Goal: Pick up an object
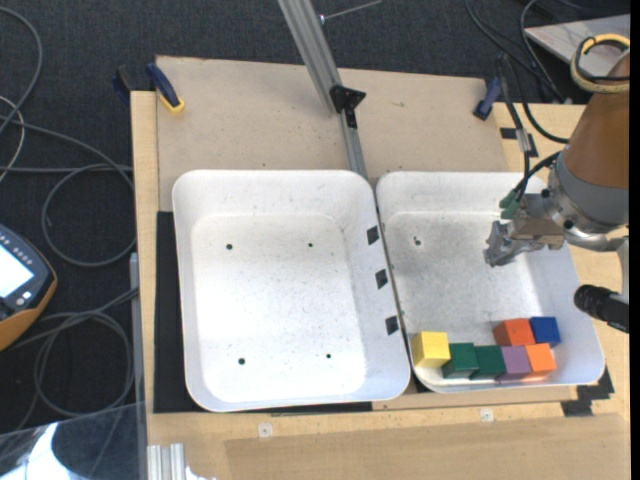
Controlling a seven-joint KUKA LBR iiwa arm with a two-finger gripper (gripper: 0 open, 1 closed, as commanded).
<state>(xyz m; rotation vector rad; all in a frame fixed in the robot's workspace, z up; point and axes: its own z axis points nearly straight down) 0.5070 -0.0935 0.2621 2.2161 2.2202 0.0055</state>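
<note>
The gripper (pixel 503 251) hangs over the right bin (pixel 440 278) (whether anything is grasped cannot be told), well above the coloured blocks (pixel 490 353) along its near wall.

Two shallow white plastic bins, left (pixel 200 208) and right (pixel 440 193), side by side on a tan wooden bench (pixel 250 118). Slanted grey metal pole (pixel 312 38) at far centre. Blue clamps at far left (pixel 165 86) and far right (pixel 488 98) bench corners. Black cables (pixel 60 183) on dark carpet, left. Orange-edged handheld device (pixel 20 283) at left edge.
</note>
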